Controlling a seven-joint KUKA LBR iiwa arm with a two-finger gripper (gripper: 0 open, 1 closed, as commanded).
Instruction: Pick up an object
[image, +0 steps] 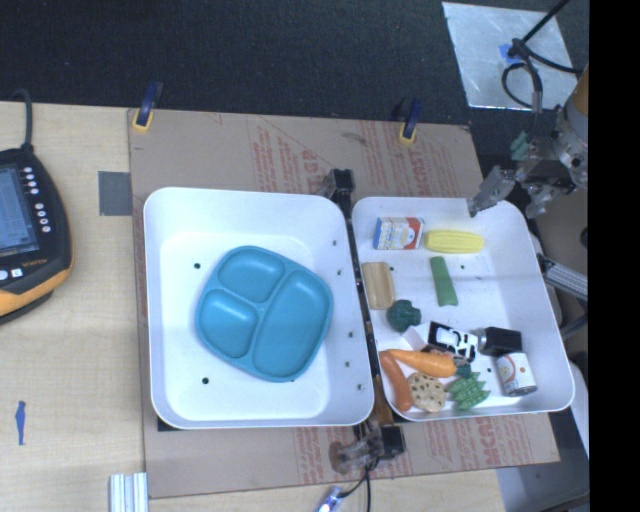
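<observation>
A: Where do we see the end effector (512, 190)?
B: Spread open, holding nothing, over the right bin's (556, 345) far right corner.
A: And objects?
B: Corn (454, 241) lies nearest; the carrot (422, 361) sits by the near edge.

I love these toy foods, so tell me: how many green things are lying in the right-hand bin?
3. A green stick lies below the corn, a dark green lump sits left of centre, and a leafy green piece rests near the front edge. Smaller ones may hide in the pile.
</observation>
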